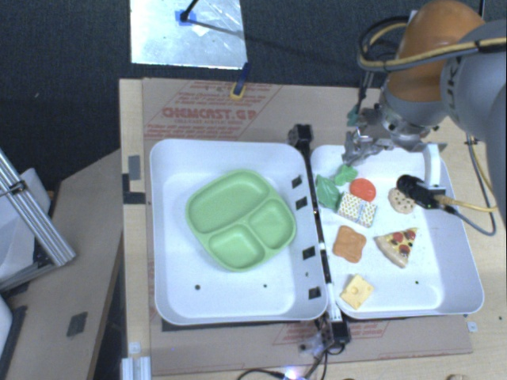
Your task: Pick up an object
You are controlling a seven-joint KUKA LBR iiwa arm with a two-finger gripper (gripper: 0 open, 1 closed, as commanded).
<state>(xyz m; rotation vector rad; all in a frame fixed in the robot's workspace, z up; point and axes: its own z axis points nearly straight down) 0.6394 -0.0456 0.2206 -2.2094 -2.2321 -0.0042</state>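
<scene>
Approach step — gripper (354, 150) hovers over right bin (459, 279) far-left corner, just above green toy (336, 182). Finger state — cannot tell. Next: descend, pinch toy, lift.

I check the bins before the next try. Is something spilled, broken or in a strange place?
Nothing stands out. The toy foods lie apart in the right bin, the green tray sits flat in the left bin.
</scene>
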